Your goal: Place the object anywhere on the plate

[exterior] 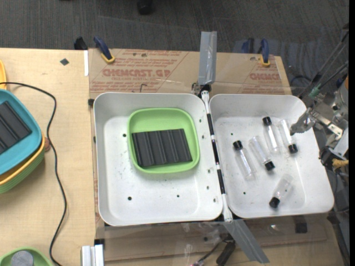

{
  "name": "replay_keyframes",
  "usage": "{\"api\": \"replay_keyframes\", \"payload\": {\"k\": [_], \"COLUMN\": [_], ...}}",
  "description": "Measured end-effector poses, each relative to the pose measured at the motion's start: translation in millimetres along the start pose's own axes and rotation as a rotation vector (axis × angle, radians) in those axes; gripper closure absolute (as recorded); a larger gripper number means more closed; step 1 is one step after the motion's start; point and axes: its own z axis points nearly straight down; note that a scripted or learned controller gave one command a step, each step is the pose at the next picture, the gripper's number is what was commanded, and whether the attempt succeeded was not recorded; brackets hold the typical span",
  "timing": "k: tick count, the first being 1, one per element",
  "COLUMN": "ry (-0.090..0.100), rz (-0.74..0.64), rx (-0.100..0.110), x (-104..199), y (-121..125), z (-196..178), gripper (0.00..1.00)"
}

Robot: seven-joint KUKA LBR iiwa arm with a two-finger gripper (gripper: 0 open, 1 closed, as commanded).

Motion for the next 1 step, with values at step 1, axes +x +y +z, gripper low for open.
{"api": "replay_keyframes", "payload": {"k": [1], "ry": [-0.001], "rz": [0.382], "rx": [0.002], "x": [-19.3], "y": [26.2], "z": [-14.3], "gripper": [0.00]}}
